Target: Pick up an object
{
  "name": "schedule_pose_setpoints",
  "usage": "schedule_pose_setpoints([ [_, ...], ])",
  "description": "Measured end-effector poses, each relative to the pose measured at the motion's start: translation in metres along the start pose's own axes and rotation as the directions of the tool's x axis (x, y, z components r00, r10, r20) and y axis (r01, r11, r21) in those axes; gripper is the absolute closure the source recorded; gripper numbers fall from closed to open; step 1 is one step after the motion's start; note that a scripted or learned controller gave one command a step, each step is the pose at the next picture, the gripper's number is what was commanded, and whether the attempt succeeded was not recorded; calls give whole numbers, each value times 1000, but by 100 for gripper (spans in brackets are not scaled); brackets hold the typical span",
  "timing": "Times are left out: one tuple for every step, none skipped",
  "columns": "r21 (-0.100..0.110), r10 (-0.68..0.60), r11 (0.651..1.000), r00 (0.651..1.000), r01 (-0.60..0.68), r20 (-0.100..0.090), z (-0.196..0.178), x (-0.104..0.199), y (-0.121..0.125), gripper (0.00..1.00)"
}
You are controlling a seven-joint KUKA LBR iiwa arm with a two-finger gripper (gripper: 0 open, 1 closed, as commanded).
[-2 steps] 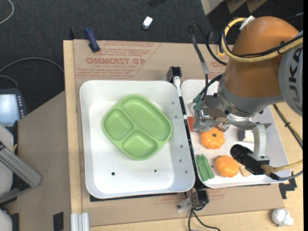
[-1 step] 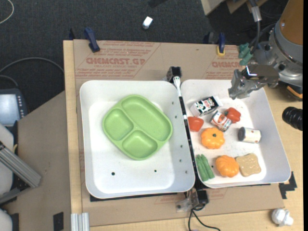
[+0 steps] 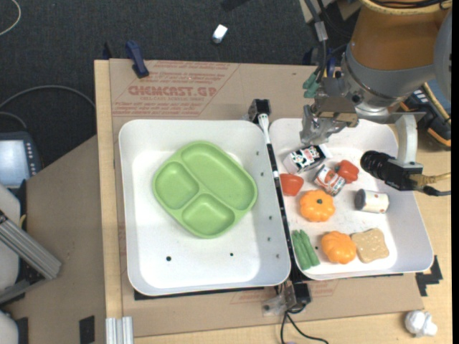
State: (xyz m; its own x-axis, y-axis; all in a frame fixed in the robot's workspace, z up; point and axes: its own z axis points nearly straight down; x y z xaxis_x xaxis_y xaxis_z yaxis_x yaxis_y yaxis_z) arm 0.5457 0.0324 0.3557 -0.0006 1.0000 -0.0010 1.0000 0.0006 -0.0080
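tool [image 3: 313, 136] above black-and-white carton [image 3: 306, 158], right bin [image 3: 409, 260], green tray [image 3: 204, 188] left

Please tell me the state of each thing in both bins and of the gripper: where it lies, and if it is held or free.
gripper: above the right bin's far left, nothing seen between its fingers
green plate: lying flat in the left bin
black-and-white carton: on its side, just under the gripper
small can: on its side
pumpkin: free, mid-bin
bread slice: lying flat
green beans: lying by the bin's left wall
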Motion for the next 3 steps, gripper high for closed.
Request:
schedule_pose_setpoints([
  [-14,-8,1000,1000,8,-4,-51,71,-43,100],
  [-8,4,1000,1000,-4,2,34,51,75,100],
  [2,-2,1000,1000,2,-1,106,86,56,100],
])
